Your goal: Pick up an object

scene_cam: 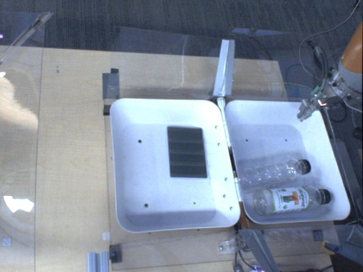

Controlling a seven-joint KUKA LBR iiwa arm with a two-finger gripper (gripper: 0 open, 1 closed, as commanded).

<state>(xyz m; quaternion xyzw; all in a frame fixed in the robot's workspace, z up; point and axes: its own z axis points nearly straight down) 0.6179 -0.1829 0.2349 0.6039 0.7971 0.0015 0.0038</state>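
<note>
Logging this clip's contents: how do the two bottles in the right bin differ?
The upper bottle is bare clear plastic with no label; the lower bottle has a white label with orange and green print. The upper one lies nearer the bin's middle and tilts slightly, while the lower one lies by the near wall of the right bin. Both are clear, lie on their sides with dark caps pointing right, far from the gripper.
</note>
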